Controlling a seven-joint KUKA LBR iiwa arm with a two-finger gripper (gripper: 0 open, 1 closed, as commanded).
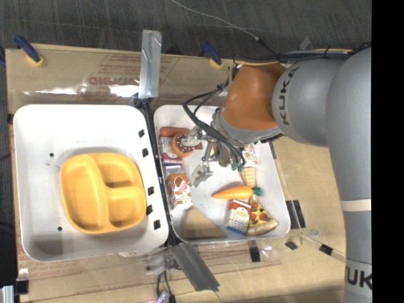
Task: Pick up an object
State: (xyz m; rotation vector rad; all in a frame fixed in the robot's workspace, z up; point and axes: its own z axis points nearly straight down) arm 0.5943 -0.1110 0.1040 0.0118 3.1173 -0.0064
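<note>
Carrot (231,192) lies just R of pincer (203,172), arm bent down over R bin (189,229); pincer state unclear

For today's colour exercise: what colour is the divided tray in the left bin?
Yellow, seen clearly in the camera view: the divided tray.

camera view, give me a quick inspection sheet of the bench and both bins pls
surface: bench under cardboard sheeting, two white bins side by side.
job's things: right bin holds toy carrot, pizza slice, small carton, doughnut, corn cob and snack packets.
clutter: left bin holds a yellow divided tray.
grippers: claw low over the right bin, nothing seen between its fingers.
cables: black cable looping by the wrist.
surroundings: blue clamps, dark carpet.
</note>
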